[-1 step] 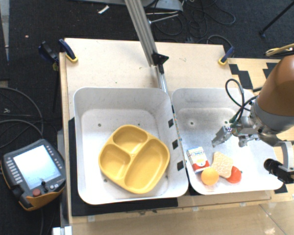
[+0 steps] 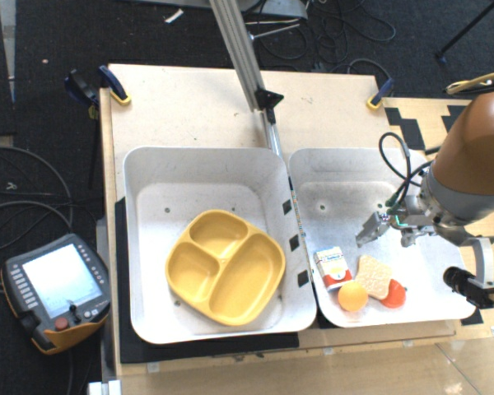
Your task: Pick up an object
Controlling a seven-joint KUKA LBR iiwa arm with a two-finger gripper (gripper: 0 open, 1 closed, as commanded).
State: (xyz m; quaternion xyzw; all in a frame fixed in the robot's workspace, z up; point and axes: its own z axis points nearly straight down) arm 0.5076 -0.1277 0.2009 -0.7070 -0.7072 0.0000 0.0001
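Orange ball (image 2: 353,296), cracker (image 2: 375,276) just below gripper (image 2: 389,227), apart.

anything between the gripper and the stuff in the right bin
Nothing visible. The gripper hangs over bare floor of the right bin, with the small carton, cracker and orange ball lying just below it in view.

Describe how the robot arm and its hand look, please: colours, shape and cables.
The arm is thick and rounded, with a grey body and a wide orange band above the wrist. A black cable loops beside it toward the wrist. The hand is a small grey metal part, with some green detail near its base.
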